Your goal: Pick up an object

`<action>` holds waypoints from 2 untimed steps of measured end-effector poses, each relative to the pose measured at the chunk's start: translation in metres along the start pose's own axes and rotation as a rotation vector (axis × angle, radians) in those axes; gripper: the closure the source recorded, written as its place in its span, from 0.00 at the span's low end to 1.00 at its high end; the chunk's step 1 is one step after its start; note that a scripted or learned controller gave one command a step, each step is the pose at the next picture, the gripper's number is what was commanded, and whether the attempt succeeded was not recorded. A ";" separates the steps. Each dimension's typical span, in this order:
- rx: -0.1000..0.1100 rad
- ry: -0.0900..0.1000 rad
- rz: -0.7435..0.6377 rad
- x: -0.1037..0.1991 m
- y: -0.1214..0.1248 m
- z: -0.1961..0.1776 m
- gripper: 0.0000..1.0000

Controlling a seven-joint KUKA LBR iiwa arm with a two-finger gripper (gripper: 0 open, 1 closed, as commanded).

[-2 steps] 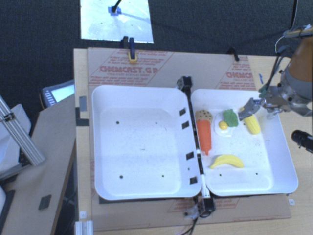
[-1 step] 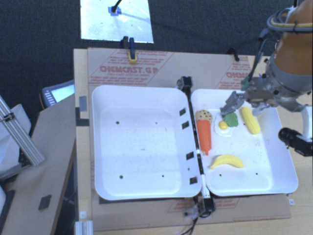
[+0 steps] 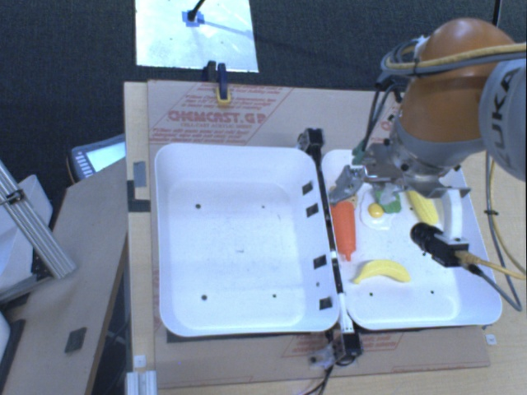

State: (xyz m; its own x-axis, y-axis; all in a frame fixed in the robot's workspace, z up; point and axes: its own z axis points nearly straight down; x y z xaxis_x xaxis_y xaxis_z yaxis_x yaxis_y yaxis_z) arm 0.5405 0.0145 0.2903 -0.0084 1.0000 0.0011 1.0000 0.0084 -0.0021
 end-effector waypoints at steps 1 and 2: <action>-0.007 -0.003 0.011 -0.075 0.014 -0.017 0.00; -0.002 0.000 -0.001 -0.017 0.029 0.020 0.00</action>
